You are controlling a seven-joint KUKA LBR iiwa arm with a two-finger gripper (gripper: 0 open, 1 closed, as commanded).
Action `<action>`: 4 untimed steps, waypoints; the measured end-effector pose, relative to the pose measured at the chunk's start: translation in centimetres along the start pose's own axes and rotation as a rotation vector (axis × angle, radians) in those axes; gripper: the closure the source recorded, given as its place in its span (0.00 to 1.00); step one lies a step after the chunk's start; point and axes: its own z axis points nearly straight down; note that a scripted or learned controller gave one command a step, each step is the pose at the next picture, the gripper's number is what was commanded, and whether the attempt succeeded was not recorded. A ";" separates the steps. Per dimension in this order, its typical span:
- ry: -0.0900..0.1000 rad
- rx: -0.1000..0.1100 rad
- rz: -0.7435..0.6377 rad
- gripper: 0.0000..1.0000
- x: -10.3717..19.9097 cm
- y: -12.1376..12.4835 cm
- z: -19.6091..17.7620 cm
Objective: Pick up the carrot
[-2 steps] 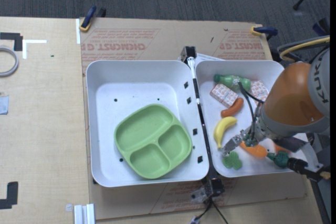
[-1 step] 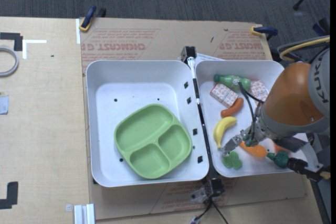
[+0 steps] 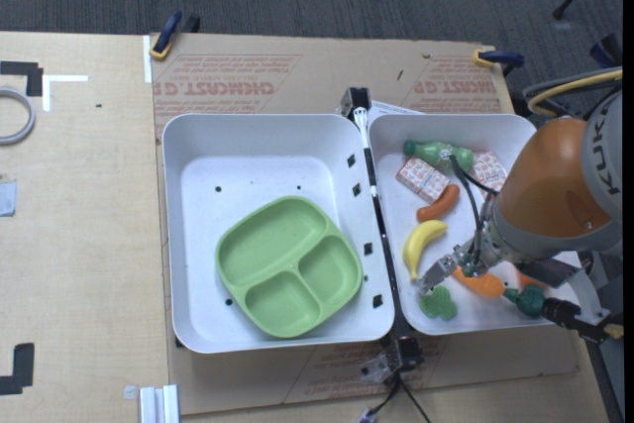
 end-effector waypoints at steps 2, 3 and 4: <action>0.000 0.000 0.000 0.00 0.0 0.0 0.0; 0.000 0.000 0.000 0.00 0.0 0.0 0.0; 0.000 0.000 0.000 0.00 0.0 0.0 0.0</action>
